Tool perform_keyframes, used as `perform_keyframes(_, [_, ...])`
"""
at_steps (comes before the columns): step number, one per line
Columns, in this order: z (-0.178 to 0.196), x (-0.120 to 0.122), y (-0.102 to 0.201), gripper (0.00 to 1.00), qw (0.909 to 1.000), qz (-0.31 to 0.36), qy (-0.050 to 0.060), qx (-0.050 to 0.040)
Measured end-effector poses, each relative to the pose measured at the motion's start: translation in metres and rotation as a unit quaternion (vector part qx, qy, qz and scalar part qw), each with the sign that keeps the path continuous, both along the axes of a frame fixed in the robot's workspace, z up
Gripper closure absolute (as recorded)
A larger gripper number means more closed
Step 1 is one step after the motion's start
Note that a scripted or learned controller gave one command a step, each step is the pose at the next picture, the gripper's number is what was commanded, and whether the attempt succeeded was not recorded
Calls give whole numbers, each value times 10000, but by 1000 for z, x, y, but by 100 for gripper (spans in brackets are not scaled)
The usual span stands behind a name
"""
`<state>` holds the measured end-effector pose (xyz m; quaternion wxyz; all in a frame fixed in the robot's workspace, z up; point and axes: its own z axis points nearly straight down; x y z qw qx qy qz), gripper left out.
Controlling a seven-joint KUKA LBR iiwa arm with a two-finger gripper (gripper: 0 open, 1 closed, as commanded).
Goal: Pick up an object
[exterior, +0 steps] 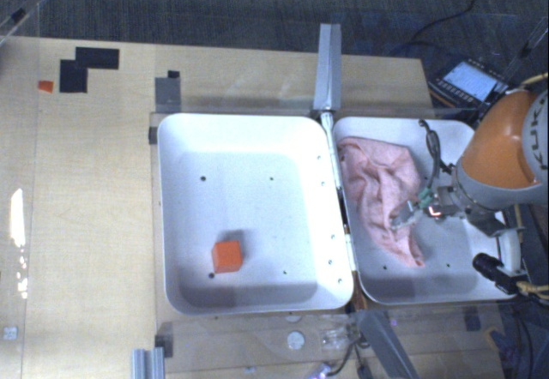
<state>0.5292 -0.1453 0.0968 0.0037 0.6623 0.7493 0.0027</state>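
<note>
The gripper (pixel 412 213) sits low in the right bin (pixel 446 283), touching the right edge of the crumpled pink cloth (pixel 377 189); whether it has hold of any fabric I cannot tell. Over in the left bin (pixel 249 146), an orange block (pixel 227 256) lies near the front.

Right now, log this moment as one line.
arm: over right bin | gripper: at pink cloth, grasp unconfirmed | orange block: left bin, untouched

Two white bins: left bin (pixel 171 197), right bin (pixel 446 287). One orange block (pixel 227 256) in the left one. One pink cloth (pixel 382 197) in the right one. One arm, one claw (pixel 412 213). One tabletop (pixel 86 223).
</note>
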Motion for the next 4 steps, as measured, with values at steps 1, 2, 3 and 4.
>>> perform_keyframes(1, [-5,103,-4,0,10000,-16,-40,-9])
perform_keyframes(2, [-4,80,20,0,9978,661,-53,-24])
perform_keyframes(3, [-4,44,31,0,9885,1511,-73,-38])
perform_keyframes(4, [-5,80,51,0,9984,570,-42,-10])
